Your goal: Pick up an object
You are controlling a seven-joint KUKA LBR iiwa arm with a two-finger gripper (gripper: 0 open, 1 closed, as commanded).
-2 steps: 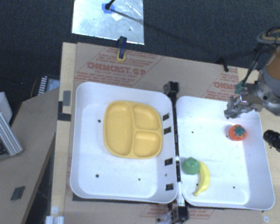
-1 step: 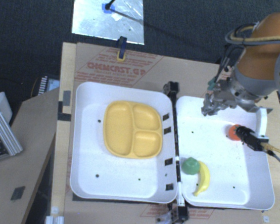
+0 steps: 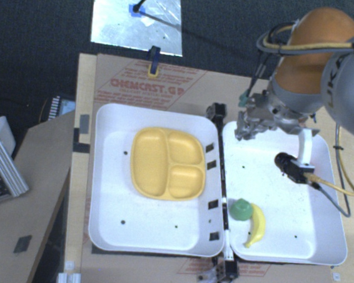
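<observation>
In the right bin (image 3: 317,246) lie a yellow banana (image 3: 256,225) and a small green round object (image 3: 241,209), touching each other near the bin's front left corner. My gripper (image 3: 246,129) hangs over the bin's back left corner, well behind both objects. Nothing shows between its fingers. The arm's orange band (image 3: 312,51) rises above it at the upper right.
The left bin (image 3: 105,224) holds a yellow divided plate (image 3: 167,163). A black divider strip (image 3: 219,173) runs between the bins. A black cylinder with a yellow cable (image 3: 295,169) hangs over the right bin's back half. A silver sheet (image 3: 139,13) lies beyond the bench.
</observation>
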